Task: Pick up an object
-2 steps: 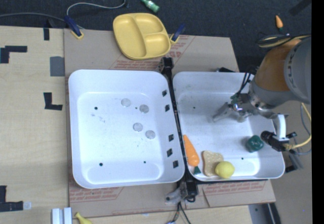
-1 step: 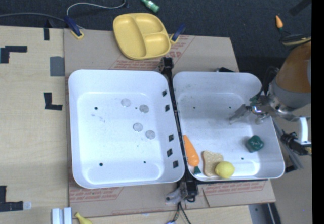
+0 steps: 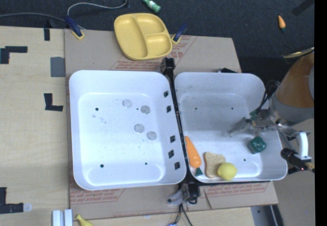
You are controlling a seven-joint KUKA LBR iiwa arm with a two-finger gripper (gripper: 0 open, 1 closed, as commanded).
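My gripper [image 3: 246, 135] is low over the right side of the right bin [image 3: 214, 87], open, with one grey finger [image 3: 236, 129] pointing left along the bin floor. A small dark green object [image 3: 257, 144] lies on the floor by the other finger, with nothing visibly clamped. An orange carrot [image 3: 192, 152] rests against the bin's left wall near the front. A tan bread slice [image 3: 213, 162] and a yellow lemon [image 3: 227, 171] lie side by side at the front edge. The grey arm with its orange band [image 3: 296, 87] comes in from the right.
The left bin [image 3: 82, 118] has only a few grey round marks on its floor. A yellow divided plate [image 3: 143, 36] sits on the bench behind the bins, and a small green item [image 3: 151, 3] lies farther back. Cables run along the dark back area.
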